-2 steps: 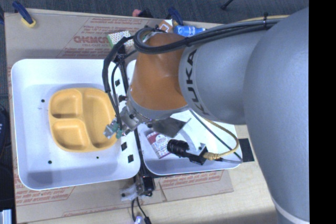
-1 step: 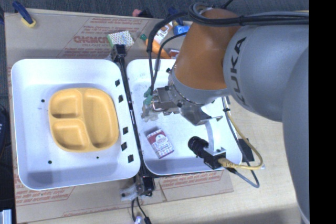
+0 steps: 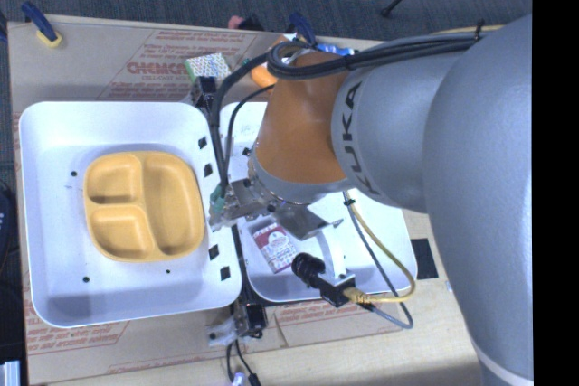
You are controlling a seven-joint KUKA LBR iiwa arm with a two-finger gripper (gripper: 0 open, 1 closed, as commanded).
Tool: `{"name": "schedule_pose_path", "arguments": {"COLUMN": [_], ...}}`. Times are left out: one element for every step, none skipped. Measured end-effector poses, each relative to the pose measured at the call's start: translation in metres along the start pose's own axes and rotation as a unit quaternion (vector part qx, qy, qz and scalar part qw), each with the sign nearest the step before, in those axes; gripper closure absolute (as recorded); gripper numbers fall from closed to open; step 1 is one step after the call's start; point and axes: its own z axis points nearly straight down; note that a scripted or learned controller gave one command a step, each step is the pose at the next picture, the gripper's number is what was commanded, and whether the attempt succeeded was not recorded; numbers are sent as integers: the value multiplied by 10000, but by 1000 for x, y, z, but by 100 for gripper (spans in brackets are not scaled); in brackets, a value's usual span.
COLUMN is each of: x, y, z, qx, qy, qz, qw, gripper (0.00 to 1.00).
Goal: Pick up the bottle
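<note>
One bottle (image 3: 274,246) flat in right bin (image 3: 380,280), axis diagonal; claw (image 3: 237,205) state unclear.

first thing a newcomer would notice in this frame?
The big grey arm with its orange band reaches in from the right and hangs over the right bin, hiding most of it. Next, the yellow three-compartment tray sits in the middle of the left bin. A small red-and-white item lies in the right bin just below the wrist; whether it is the bottle cannot be told.
</note>
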Motion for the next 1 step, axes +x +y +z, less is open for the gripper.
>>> {"name": "schedule_pose_path", "arguments": {"x": [-72], "y": [-18], "z": [29], "qx": [-2], "qy": [5], "qz": [-707], "qw": [9975], "gripper": [100]}}
